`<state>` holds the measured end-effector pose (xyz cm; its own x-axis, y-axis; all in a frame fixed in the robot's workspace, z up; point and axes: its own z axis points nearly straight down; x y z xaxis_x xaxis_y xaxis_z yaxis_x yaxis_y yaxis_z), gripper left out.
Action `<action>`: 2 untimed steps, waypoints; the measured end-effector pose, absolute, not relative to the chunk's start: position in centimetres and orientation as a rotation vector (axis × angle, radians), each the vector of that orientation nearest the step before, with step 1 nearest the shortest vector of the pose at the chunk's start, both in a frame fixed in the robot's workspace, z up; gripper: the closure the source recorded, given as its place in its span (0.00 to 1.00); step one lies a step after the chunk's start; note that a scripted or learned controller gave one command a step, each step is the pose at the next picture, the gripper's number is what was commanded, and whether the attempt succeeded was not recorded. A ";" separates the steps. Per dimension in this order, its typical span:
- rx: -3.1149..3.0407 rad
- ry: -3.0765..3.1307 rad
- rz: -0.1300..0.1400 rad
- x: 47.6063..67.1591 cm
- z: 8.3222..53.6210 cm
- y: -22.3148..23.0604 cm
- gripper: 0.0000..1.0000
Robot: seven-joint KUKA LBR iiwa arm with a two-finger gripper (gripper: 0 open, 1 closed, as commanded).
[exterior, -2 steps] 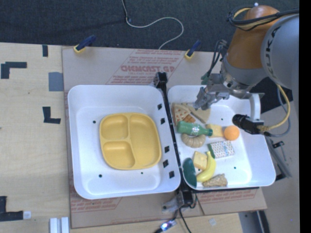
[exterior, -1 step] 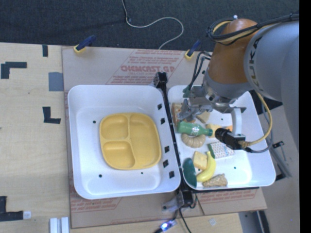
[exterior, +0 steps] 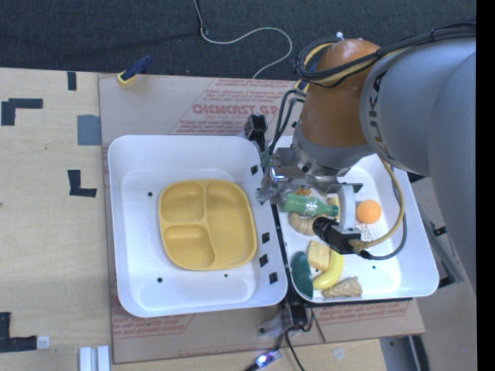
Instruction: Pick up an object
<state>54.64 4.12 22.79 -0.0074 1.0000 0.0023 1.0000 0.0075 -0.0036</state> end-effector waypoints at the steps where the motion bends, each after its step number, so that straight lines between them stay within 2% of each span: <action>1: -2.215 -2.223 0.005 52.5 22.0 6.7 1.00; 2: -2.219 -2.222 0.004 53.3 21.4 6.0 1.00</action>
